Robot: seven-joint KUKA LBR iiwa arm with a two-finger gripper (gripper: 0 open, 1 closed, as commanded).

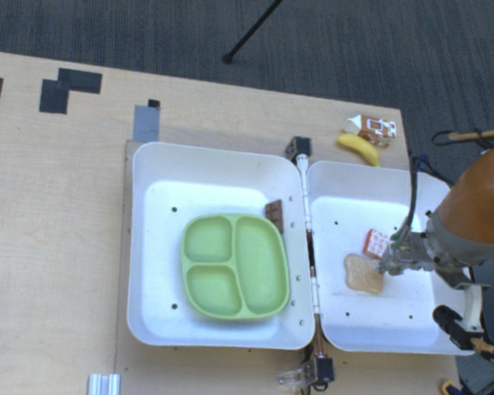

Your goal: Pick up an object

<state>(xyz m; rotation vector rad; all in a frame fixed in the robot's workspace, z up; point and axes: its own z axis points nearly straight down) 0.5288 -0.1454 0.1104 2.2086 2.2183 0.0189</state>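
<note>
At right of frame, the gripper [390, 267] sits low over the toast [363, 274]; grip state unclear, so nothing looks lifted yet.

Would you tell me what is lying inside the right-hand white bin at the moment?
In the right bin: a tan, bread-like piece and a small red-and-white item. The gripper hangs over them, covering part of the bin floor.
</note>
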